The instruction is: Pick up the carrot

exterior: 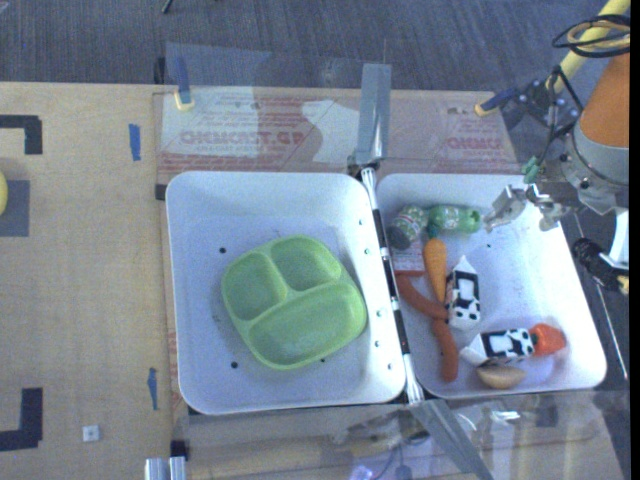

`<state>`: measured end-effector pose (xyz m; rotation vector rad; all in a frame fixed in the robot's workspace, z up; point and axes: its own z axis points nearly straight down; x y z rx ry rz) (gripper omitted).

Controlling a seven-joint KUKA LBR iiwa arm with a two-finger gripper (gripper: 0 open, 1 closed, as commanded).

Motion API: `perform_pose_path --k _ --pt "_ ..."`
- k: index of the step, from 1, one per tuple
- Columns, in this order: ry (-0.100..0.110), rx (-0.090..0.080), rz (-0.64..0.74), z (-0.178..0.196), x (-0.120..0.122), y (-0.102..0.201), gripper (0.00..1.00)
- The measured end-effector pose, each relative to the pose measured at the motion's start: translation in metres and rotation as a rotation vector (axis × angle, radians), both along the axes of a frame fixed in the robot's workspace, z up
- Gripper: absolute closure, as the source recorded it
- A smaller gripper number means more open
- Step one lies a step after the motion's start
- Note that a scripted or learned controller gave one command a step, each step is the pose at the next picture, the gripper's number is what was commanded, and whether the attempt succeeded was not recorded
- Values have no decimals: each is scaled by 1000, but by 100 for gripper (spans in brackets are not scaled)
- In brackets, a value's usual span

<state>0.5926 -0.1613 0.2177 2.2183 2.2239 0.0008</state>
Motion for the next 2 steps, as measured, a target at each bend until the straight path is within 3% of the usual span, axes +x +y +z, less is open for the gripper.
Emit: perform_pose_path --k 1,2 --pt "-3 -1 1 11 1 0 100" --pt "-1 -1 61 14 -7 -16 100"
